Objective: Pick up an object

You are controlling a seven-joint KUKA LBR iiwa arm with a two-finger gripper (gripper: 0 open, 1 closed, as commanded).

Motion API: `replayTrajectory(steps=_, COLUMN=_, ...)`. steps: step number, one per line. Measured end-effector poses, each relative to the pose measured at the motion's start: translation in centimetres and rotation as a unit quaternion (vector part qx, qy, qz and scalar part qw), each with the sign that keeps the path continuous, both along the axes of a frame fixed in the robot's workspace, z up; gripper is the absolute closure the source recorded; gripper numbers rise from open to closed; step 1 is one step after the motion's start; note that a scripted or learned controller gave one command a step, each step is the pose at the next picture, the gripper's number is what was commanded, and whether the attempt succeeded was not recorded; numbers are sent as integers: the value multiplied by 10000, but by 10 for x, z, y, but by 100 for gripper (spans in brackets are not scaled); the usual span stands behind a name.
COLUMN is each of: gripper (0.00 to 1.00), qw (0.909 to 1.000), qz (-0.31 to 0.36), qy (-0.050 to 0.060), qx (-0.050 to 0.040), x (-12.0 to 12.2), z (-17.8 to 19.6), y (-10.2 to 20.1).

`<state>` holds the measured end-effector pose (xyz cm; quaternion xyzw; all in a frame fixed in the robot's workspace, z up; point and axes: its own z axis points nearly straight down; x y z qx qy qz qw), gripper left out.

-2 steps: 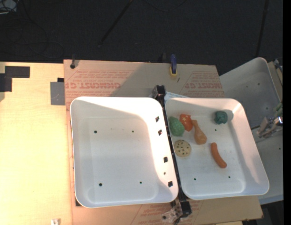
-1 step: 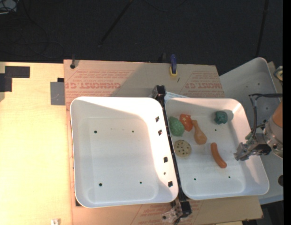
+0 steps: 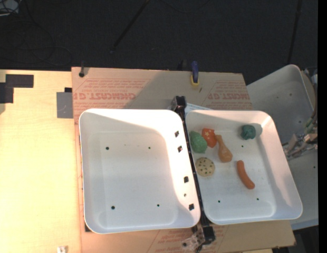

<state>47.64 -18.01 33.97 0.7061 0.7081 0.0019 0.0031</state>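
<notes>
Several small toy foods lie in the right bin [image 3: 282, 157]. A light green lump [image 3: 197, 141] sits against the bin's left wall, touching a red and orange piece [image 3: 209, 136]. A tan-orange drumstick shape [image 3: 224, 152] lies just right of them. A round speckled cookie [image 3: 205, 166] rests below the green lump. A dark green ball [image 3: 248, 132] sits apart near the far right corner. An orange sausage [image 3: 245, 174] lies alone toward the bin's middle right.
The left bin [image 3: 100, 141] adjoins the right one, joined by a black clip strip [image 3: 185, 162]. Both rest on brown cardboard [image 3: 126, 91] with a blue clamp [image 3: 194, 73] at its far edge. A grey plate [image 3: 282, 91] and cables [image 3: 303, 141] stand at the right.
</notes>
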Motion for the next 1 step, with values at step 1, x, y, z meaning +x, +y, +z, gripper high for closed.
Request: replayTrajectory(steps=1, gripper=100, qw=9999, qz=-28, qy=114, qx=32, x=-3, z=-128, y=-27)
